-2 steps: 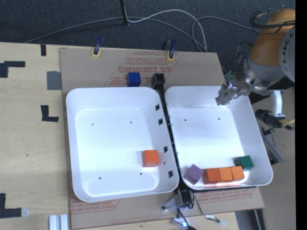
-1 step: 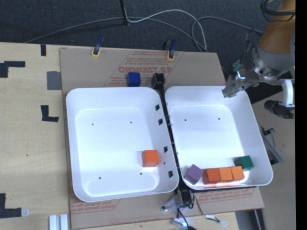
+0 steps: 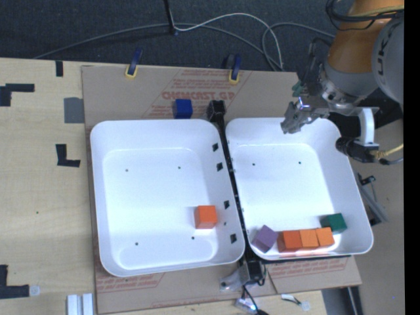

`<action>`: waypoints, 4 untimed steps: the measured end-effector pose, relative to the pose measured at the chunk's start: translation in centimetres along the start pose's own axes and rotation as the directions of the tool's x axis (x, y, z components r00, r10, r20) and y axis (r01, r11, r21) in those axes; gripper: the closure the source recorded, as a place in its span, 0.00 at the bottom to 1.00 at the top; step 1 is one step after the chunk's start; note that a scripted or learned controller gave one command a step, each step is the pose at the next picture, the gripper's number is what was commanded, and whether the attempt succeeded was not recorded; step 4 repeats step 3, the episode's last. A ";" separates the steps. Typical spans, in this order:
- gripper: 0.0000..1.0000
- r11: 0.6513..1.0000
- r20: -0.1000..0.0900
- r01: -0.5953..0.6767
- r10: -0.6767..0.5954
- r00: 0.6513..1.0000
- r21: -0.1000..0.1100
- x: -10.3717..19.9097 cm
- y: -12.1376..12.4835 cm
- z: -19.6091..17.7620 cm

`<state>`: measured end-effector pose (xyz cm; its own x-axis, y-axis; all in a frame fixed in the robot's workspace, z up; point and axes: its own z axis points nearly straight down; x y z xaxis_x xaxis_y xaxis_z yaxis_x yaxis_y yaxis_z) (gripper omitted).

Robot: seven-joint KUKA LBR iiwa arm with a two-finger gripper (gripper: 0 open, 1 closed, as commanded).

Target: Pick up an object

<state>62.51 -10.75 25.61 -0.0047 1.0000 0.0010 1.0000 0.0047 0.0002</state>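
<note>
An orange cube (image 3: 206,216) lies in the left bin (image 3: 131,143), near its lower right. In the right bin (image 3: 262,133), along the front wall, sit a purple block (image 3: 264,238), an orange bar of blocks (image 3: 305,239) and a green block (image 3: 335,223). My gripper (image 3: 296,121) hangs above the back rim of the right bin, far from all of these blocks. Nothing shows between its fingers.
A blue cube (image 3: 183,107) rests on the cardboard behind the left bin. Black clips (image 3: 216,110) join the bins along the middle seam. Cables (image 3: 216,21) run across the dark floor at the back. Blue and yellow clamps (image 3: 134,64) hold the cardboard's far edge.
</note>
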 end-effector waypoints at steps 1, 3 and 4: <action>1.00 1.000 0.000 0.000 0.000 1.000 0.001 4.9 1.3 0.3; 1.00 1.000 0.000 0.000 0.000 1.000 0.001 15.4 1.3 1.5; 1.00 1.000 0.000 0.000 0.000 1.000 0.001 15.4 1.3 1.5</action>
